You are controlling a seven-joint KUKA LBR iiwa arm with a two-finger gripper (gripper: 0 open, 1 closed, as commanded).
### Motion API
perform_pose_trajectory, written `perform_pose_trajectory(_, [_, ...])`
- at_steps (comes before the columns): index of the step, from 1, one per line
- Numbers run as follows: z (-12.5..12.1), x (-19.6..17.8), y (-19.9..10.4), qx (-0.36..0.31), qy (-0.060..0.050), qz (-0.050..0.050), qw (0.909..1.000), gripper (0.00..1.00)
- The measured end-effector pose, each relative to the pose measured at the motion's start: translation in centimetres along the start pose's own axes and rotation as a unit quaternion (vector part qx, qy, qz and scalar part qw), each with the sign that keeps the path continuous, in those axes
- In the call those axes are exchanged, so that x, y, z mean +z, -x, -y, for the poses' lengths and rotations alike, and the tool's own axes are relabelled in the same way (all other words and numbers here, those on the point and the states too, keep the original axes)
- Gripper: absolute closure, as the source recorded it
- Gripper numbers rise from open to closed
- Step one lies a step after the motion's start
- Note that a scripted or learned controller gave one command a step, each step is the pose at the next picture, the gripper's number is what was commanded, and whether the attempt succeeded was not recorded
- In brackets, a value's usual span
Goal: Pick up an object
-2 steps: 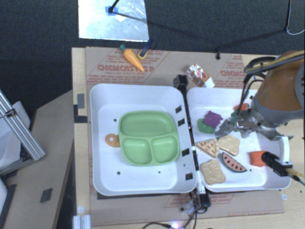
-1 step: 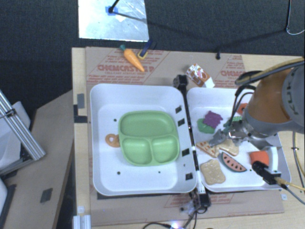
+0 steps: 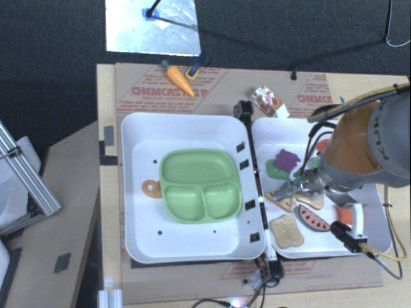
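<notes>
The worktop [image 3: 212, 82] carries two shallow white bins side by side, set close so the arm can reach both from the right. The left bin [image 3: 138, 140] holds a green divided plate [image 3: 196, 185] near its middle and a small orange ring [image 3: 152, 188] lying just beside the plate's left edge. The arm [image 3: 359, 146], grey with its orange band, leans in over the right bin [image 3: 379, 236], which is where the pile of small toy foods sits, so I take it the pick is being tried there. Its claw [image 3: 297, 186] is down low among those pieces, but whether it is open or closed I cannot tell from here. Around it lie a purple piece [image 3: 286, 158] on top of a green one [image 3: 277, 171], a slice of toast [image 3: 286, 231] near the front wall, a watermelon slice [image 3: 313, 217] and a red bit [image 3: 345, 215]. Nothing looks lifted; everything seems to rest on the bin floor. Behind the bins, out of play, lie a toy carrot [image 3: 179, 79] and a small packet [image 3: 268, 101].
</notes>
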State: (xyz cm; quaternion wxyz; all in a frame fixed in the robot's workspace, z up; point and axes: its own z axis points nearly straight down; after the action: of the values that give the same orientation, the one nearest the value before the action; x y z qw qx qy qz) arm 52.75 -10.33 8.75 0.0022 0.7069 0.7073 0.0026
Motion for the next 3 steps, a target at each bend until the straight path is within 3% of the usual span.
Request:
perform_pose_trajectory(1, [-0.4,-1.5,-0.1,-0.001,0.006,0.000,1.0000,1.00])
perform_pose_trajectory(2, [-0.1,-6.4,0.7,-0.001,-0.001,0.001,1.0000,1.00])
perform_pose_trajectory(3, [-0.2,-10.8,0.5,-0.002,0.000,0.001,1.0000,1.00])
